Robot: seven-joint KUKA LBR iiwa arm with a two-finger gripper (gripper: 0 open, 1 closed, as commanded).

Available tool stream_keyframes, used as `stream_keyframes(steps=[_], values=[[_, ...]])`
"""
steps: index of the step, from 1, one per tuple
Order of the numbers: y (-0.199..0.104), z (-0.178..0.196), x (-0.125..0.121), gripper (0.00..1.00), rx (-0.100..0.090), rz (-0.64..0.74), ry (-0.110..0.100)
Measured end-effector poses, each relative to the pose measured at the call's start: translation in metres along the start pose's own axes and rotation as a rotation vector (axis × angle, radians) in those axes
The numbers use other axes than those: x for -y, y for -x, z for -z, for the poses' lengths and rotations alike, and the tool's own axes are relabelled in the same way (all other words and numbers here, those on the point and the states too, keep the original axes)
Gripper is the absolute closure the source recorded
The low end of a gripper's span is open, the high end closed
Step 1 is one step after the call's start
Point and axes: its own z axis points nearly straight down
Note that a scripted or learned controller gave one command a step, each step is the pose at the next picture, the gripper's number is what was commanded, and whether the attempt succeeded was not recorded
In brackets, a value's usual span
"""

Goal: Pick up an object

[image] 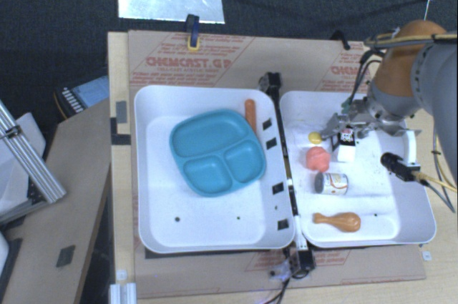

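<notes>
The gripper [343,139] hovers low in the right bin [411,224], its grip state impossible to tell, and at its seven o'clock sits the pink ball [318,158], probably light, soft and prone to rolling, best pinched across its widest middle.

Glossy blue plastic tray [217,152], shiny metal can [331,183], smooth white bins [161,224]

Two white bins [161,224], one blue tray [217,151], one can [331,183], two balls [318,158].
</notes>
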Motion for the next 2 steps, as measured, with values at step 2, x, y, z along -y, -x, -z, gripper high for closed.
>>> stream_keyframes(steps=[2], values=[[-0.007,0.058,-0.004,1.0,-0.001,-0.001,0.001]])
